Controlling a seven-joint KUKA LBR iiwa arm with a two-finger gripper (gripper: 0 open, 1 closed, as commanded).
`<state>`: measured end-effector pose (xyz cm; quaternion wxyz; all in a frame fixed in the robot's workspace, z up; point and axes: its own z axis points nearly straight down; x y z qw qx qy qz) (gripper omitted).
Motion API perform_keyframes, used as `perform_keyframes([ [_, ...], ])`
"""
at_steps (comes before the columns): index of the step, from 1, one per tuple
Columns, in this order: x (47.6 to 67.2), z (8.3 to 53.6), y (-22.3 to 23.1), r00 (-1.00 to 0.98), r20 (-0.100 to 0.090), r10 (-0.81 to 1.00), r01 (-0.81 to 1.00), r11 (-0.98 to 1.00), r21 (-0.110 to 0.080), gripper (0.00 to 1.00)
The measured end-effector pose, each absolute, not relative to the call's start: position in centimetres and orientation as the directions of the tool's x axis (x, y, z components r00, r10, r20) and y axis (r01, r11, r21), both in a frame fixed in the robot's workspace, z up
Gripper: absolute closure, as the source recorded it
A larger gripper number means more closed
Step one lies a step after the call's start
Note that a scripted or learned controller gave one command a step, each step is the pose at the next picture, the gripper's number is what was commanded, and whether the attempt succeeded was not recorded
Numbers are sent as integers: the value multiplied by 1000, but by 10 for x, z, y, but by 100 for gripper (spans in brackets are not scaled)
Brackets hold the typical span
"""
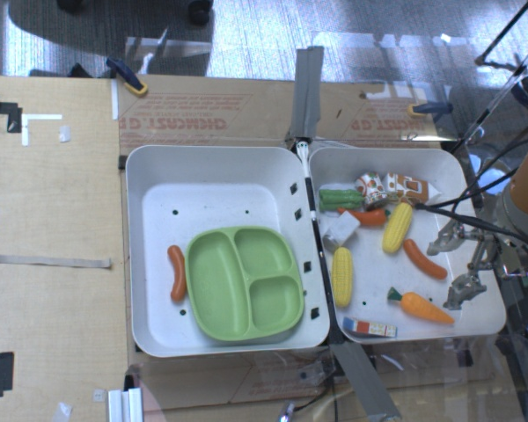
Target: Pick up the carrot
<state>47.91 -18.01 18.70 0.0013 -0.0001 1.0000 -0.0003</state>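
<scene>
Carrot [425,308]: lay flat on the floor of the right bin [475,323], near its front right corner, green stem end pointing left, orange tip pointing right. Not lifted; nothing gripped it.

Gripper [462,266]: stood at the right bin's right side, just above and right of the carrot, metal fingers [465,288] spread apart with nothing between them. The lower finger sat close to the carrot's tip; whether it touched could not be told.

Right bin, other contents: a sausage [423,258] just beside the gripper, two corn cobs [397,226], a green vegetable [341,198], a wrapped packet [389,185], a small tube [369,328] at the front wall.

Left bin [145,236]: a green tray [245,281] with three compartments, a second sausage [176,272] to its left.

Progress: judged early. Approach looked nearly made; closing on the carrot and raising it clear were both left to do.
</scene>
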Motion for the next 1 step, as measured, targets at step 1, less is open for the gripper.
perform_keyframes([
  [1,481,114,-162,-965,-2,-263,-263,965,-1,0],
])
